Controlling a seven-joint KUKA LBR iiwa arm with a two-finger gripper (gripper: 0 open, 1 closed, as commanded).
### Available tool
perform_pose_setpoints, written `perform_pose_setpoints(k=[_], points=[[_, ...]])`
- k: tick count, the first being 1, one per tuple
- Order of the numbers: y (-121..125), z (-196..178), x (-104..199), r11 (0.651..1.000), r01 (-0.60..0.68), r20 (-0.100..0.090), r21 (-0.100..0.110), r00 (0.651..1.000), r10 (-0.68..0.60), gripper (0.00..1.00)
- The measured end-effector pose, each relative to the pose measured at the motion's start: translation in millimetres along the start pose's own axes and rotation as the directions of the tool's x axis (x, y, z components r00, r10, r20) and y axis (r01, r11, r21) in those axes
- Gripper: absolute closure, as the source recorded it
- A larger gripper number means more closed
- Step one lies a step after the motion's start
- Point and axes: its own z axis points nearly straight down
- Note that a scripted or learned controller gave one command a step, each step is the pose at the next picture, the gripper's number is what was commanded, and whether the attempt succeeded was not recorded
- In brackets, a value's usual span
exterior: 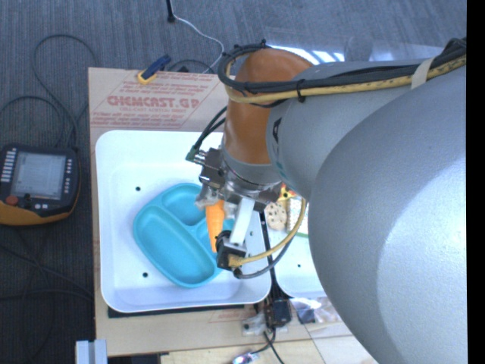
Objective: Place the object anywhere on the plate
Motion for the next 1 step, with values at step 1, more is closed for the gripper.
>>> perform_pose_setpoints(k=[1], points=[[2.3,1.7,-5.2,1.0,-0.01,0.007,0.001,1.0,0.009,0.0]])
